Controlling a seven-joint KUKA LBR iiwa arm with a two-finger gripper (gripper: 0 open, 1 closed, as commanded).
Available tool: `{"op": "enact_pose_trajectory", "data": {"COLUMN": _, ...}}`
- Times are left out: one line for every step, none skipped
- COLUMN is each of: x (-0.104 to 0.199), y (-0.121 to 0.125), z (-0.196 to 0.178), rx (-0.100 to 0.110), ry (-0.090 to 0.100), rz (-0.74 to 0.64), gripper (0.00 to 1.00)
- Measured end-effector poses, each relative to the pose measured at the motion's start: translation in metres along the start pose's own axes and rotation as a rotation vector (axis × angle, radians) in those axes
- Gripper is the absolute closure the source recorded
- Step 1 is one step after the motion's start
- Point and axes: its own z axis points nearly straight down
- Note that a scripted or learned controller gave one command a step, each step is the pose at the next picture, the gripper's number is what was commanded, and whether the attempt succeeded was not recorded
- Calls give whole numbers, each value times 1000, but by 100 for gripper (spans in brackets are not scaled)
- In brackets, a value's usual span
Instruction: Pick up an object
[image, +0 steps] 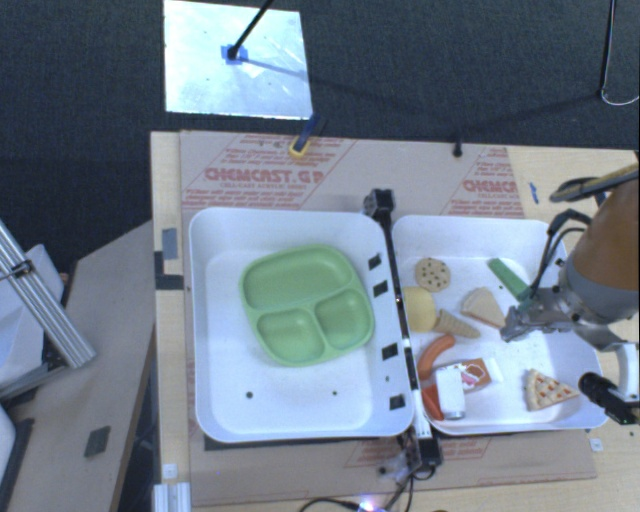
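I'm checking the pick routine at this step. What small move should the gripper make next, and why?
Probably a short drop straight down, then a try at closing. The gripper sits in the right bin, over bare floor beside the cheese wedge, with the green stick just above it in the view. No item shows held, so nothing is picked yet.

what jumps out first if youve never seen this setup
The pale green divided plate, alone in the left bin. Next, the toy food scattered in the right bin: a cookie, a pizza slice, a sausage. The gripper hangs over that bin.
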Motion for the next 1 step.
{"op": "enact_pose_trajectory", "data": {"x": 2, "y": 4, "z": -64, "rx": -3, "ry": -1, "rz": -2, "gripper": 100}}
